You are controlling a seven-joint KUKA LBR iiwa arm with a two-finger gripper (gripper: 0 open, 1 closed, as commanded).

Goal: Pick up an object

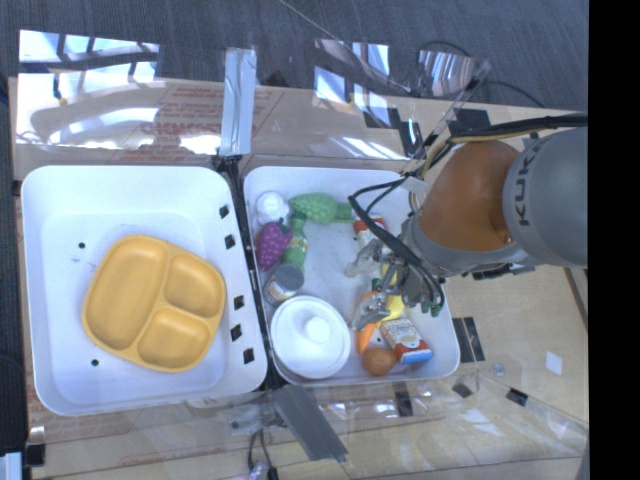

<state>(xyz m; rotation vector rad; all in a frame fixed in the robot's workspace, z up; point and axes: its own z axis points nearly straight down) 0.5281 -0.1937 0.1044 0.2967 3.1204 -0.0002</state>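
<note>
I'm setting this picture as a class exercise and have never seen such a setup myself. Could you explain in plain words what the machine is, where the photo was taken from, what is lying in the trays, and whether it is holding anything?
The photo comes from one fixed camera above a bench, looking down at a slant. The grey and orange shape on the right is a robot arm; its gripper, a two-finger claw, reaches down into the right bin. Two shallow white bins sit side by side. The left bin holds a yellow divided plate. The right bin holds toy food and dishes: a white bowl, purple grapes, a green leafy item, a small can and an orange fruit among others. The gripper sits low among this clutter, so I cannot tell whether it holds anything.
</note>
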